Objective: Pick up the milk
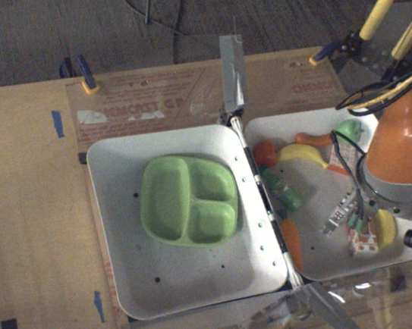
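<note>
Gripper (344, 216) low in the right bin (322, 263), at about five o'clock of it, fingers' spread not readable from here. Milk (363, 240), probably the small carton, just beside the fingertips at their five o'clock, touching a yellow piece (385, 227). Green bottle (280, 191) and banana (303, 154) toward eleven o'clock. Green divided plate (190, 199) centred in the left bin (130, 271).
</note>
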Motion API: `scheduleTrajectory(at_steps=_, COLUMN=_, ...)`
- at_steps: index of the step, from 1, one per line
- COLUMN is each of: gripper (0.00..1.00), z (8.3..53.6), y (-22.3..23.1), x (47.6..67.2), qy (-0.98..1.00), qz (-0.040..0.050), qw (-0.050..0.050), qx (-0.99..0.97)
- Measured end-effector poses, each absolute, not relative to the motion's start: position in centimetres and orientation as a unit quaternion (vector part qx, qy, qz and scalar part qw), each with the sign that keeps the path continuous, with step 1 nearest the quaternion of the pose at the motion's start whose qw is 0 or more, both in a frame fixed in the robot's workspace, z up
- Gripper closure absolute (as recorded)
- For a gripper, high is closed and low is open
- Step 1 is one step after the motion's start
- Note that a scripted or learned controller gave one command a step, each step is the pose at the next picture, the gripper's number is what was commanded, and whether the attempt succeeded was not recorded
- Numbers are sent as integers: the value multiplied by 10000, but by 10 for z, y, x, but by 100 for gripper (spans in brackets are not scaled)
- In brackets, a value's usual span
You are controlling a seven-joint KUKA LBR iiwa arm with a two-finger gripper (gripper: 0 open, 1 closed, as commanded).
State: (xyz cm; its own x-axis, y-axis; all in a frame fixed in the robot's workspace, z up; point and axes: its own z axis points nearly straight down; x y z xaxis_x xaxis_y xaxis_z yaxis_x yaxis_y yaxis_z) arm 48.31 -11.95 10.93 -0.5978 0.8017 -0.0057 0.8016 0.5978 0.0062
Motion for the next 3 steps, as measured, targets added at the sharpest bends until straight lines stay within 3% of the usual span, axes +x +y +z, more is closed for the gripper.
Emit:
scheduleTrajectory(at_steps=1, gripper=100, z=228, y=-174, x=480, qy=8415, qz=1, qw=13, qx=5403)
scheduleTrajectory(at_steps=2, gripper=0, z=228, y=-174, x=480, qy=8415, qz=1, qw=12, qx=5403)
scheduleTrajectory(at_steps=3, gripper=0, z=89, y=-138, x=484, qy=8468, qz=26, qw=78, qx=5319)
